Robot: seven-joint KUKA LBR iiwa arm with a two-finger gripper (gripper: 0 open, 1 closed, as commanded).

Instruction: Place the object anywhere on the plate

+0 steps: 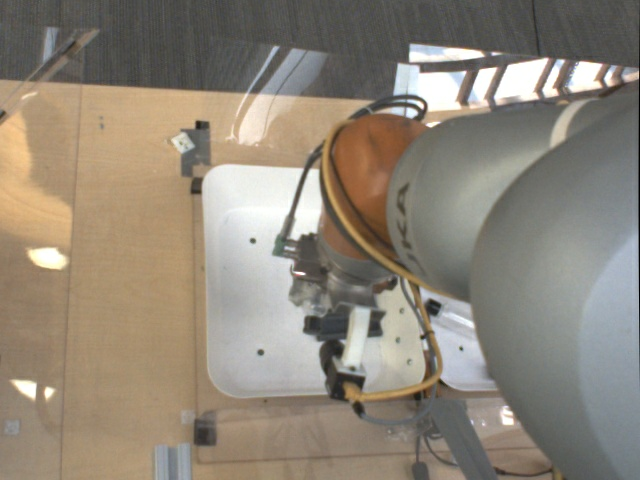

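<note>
Arm hides much of white bin; tool prob. under it, grip can't tell.

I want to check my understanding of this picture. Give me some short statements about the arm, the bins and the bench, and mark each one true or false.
1. The wrist end of the arm is over the left bin, the one on the view's left. True.
2. The arm comes in from the view's left side. False: it reaches in from the right.
3. The bench has a pale wood-coloured top. True.
4. The left bin is dark blue. False: it is white.
5. The band above the wrist is green. False: it is orange.
</note>
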